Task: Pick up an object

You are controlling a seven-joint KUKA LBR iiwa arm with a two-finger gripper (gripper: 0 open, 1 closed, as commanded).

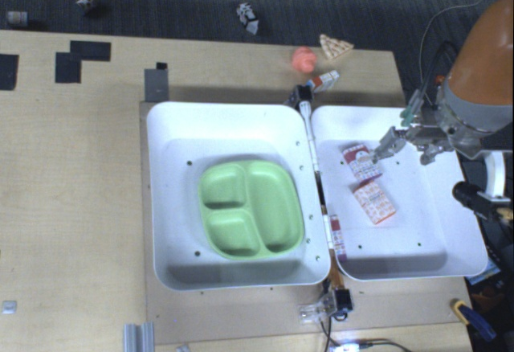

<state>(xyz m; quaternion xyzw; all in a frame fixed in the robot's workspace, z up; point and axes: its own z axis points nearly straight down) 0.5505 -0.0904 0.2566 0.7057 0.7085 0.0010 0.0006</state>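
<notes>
My gripper hangs right of center, fingers spread, holding nothing. The red packet below looks light, flat and crinkly; I'd pinch its edges.

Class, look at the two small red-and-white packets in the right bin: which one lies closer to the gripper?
The upper packet, nearer the bin's far wall, lies right beside the gripper; the other packet lies lower, toward the bin's middle.
</notes>
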